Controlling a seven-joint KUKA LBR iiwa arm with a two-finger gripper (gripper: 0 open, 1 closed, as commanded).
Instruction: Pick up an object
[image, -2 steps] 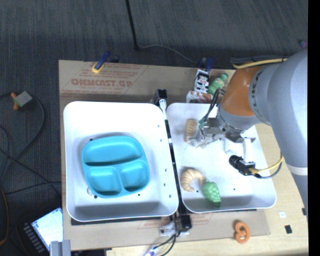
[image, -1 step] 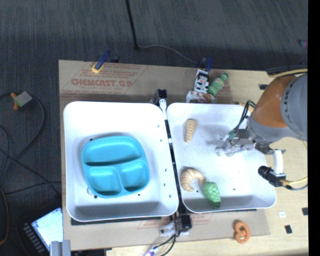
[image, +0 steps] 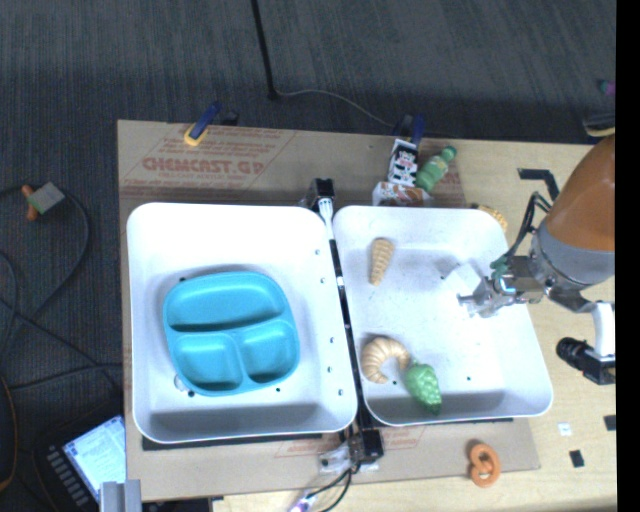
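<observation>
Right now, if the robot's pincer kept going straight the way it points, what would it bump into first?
The pincer seems to point left and downward, so it would probably first meet the speckled floor of the right bin. The cone lies farther left. Depth is hard to judge.
</observation>
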